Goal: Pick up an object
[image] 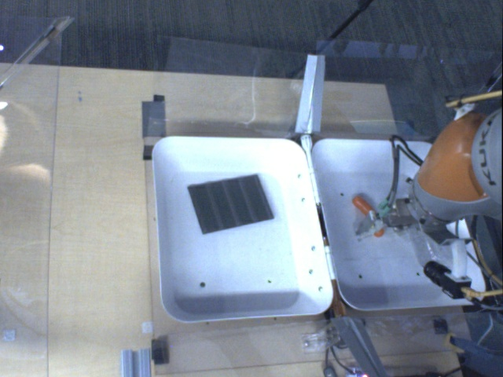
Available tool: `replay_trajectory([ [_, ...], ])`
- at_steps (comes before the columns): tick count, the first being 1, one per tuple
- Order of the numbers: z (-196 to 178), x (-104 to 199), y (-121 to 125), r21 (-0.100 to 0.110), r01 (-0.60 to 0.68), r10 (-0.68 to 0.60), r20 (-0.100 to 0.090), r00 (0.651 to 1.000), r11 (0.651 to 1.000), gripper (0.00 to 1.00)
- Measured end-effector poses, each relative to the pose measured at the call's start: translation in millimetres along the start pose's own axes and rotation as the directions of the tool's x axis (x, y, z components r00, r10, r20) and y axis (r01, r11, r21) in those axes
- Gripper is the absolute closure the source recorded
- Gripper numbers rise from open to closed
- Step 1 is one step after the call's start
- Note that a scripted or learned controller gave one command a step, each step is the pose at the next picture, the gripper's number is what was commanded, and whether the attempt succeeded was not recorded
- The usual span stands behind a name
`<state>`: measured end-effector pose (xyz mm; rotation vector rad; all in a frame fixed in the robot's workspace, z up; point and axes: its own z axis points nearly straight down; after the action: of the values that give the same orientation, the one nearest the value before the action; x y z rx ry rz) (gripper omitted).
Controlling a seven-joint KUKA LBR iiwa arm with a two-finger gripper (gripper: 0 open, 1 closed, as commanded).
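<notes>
I see bright, even overhead light on the two shallow white bins, with soft shadows along their lower walls. Glare washes the frame's left edge; detail looks slightly soft.

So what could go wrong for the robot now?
1. The orange object is small and lies right by the gripper in the right bin, so a grab might miss or nudge it away.
2. The orange object sits partly under the gripper, so it is hard to tell how well the two line up.
3. The dark ribbed slab in the left bin looks flat, probably hard to pick up later.
</notes>
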<state>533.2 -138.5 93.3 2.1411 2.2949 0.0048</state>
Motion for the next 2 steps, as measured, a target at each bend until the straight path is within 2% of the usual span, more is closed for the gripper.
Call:
replay_trajectory([
  [1, 3.5, 19.3, 50.0, -0.010, 0.004, -0.004, 0.001, 1.000, 1.000, 0.00],
  [2, -8.9, 20.3, 52.2, -0.016, 0.006, -0.006, 0.001, 1.000, 1.000, 1.00],
])
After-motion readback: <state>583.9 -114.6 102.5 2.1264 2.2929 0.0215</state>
